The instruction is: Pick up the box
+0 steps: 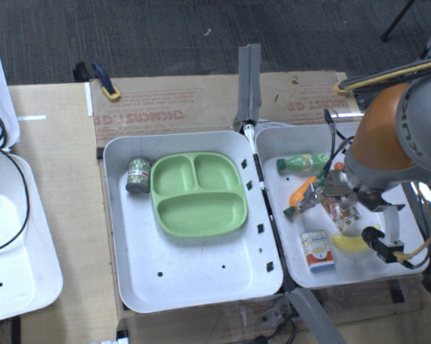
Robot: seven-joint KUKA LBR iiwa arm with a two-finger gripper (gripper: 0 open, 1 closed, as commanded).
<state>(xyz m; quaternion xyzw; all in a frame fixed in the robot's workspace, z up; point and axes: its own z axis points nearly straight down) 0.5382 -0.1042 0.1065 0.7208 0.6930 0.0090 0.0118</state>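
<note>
I cannot tell the state of the end effector (335, 205). It hangs just above and right of the small white-and-orange cardboard box (317, 250). The yellow banana (348, 243) lies just beside the box; crowding could foul my grasp.

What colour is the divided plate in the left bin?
Light green, seen in the camera view: divided plate.

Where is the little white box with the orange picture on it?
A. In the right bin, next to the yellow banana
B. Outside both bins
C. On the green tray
A: the small white box with the orange picture lies in the right white bin, beside the yellow banana.
</note>
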